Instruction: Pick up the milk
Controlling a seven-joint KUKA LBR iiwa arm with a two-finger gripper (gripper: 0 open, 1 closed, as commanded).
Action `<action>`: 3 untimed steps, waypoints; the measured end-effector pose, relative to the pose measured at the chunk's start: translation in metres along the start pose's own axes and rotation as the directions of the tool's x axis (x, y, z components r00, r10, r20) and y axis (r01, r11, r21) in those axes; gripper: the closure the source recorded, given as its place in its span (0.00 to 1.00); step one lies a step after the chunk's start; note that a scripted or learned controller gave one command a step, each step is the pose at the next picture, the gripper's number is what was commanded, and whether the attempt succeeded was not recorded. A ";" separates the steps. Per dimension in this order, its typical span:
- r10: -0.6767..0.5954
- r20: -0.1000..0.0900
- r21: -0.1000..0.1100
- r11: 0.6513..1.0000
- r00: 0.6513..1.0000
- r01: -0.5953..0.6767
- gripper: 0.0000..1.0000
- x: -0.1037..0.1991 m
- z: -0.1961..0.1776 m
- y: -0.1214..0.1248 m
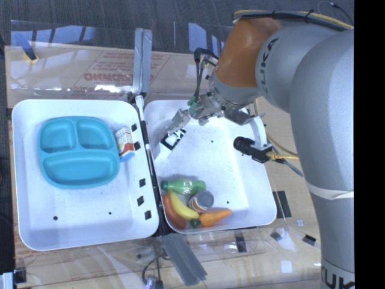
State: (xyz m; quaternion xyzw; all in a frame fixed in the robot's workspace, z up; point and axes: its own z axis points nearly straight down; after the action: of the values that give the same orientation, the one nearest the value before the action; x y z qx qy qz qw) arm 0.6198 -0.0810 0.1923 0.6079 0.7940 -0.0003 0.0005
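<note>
The milk [124, 142] is a small white carton with red and blue print. It lies in the left bin [36, 221], against the right edge of a blue divided plate [78, 151]. My gripper [175, 130] hangs low over the upper left part of the right bin [252, 185]. It is to the right of the milk, across the wall between the two bins, and apart from the carton. Nothing shows in its grasp.
A green bottle [182, 186], a banana [179, 207], a small can [203, 200] and a carrot [214, 217] are piled at the front of the right bin. The grey arm [301, 71] with its orange band covers the right side.
</note>
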 end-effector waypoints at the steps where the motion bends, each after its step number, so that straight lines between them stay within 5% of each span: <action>1: -0.060 0.000 -0.007 0.998 0.998 0.060 0.00 -0.020 0.075 -0.019; 3: 0.005 0.001 -0.015 1.000 1.000 -0.005 0.00 -0.024 0.088 -0.002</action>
State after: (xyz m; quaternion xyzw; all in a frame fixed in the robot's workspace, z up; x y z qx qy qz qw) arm 0.6241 -0.1047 0.1046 0.6097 0.7926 0.0055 0.0054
